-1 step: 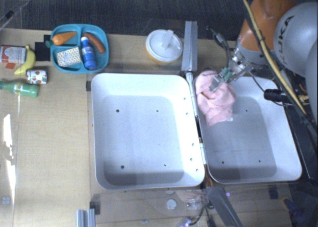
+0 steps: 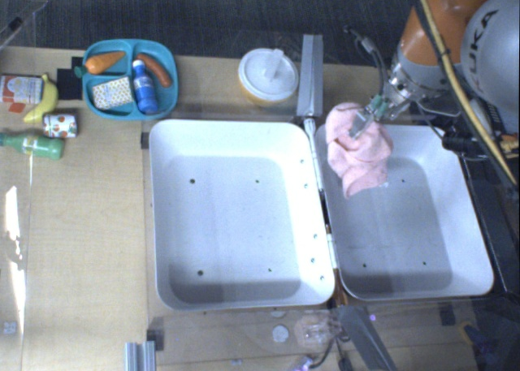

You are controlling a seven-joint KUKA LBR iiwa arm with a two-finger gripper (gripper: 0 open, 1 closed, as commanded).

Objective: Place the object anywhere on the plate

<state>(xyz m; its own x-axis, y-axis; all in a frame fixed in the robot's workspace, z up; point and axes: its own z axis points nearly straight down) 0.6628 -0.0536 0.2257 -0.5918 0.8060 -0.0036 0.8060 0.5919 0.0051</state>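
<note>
Blue divided plate (image 2: pixel 166 61) sits far left on the bench (image 2: pixel 81 223), past the left bin (image 2: pixel 236 211). Pink cloth (image 2: pixel 357 157) hangs over the right bin (image 2: pixel 414 223), pinched at its top by the gripper (image 2: pixel 363 122) fingers. Risk: thin pinch, so the limp cloth could slip during the long carry.

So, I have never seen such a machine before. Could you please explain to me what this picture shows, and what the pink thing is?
This is one picture, taken by a fixed camera above a bench, looking down at a slant. The grey and orange machine at the right is a robot arm. At its end is a two-finger gripper, which pinches a pink cloth; the cloth hangs over the right bin. Beside it is the left bin. Behind the bins, a blue divided plate holds toy food, and a white lidded cup stands near it. At the far left lie a banana, a small can and a green bottle.
</note>
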